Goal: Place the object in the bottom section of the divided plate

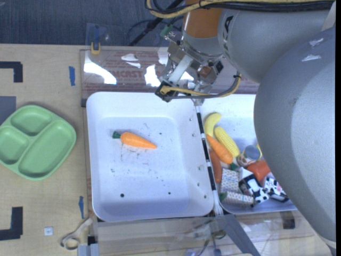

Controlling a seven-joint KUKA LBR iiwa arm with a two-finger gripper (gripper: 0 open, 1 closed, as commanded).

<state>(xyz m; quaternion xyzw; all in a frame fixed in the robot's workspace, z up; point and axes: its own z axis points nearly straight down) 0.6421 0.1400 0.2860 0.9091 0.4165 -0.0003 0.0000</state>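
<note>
Big and grey, the arm (298,132) fills the right side, close to the camera; its gripper (178,81) hangs over the far edge of the left bin (101,159); I cannot tell if it is wide or narrow, and nothing shows in it; the carrot (137,140) lies alone in that bin, well apart from the gripper; the green plate (36,141) sits on the counter (37,73) to the left, with no toy on it; so I think the job has not begun; picking up and carrying are both left.
</note>
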